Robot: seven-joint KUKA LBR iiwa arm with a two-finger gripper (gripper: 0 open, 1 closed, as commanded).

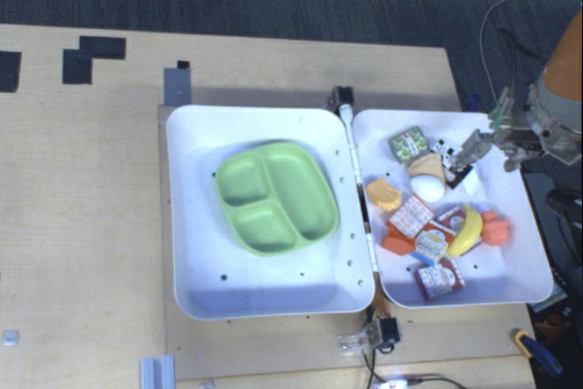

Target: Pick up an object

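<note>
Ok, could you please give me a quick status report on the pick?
Gripper low over right bin, nothing seen held. Nearest: white egg, tan piece. Toys packed tight around them.

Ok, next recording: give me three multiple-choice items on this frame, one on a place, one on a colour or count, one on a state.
1. The green tray lies in:
A. the left bin
B. the right bin
C. the bare bench

2. The banana is:
A. red
B. yellow
C. blue

3. The green tray's compartments hold:
A. a white egg
B. small cartons
C. nothing

Answers:
1 A: it sits inside the left bin.
2 B: its peel is plainly yellow.
3 C: every compartment shows bare green; the toys lie in the right bin.
</note>
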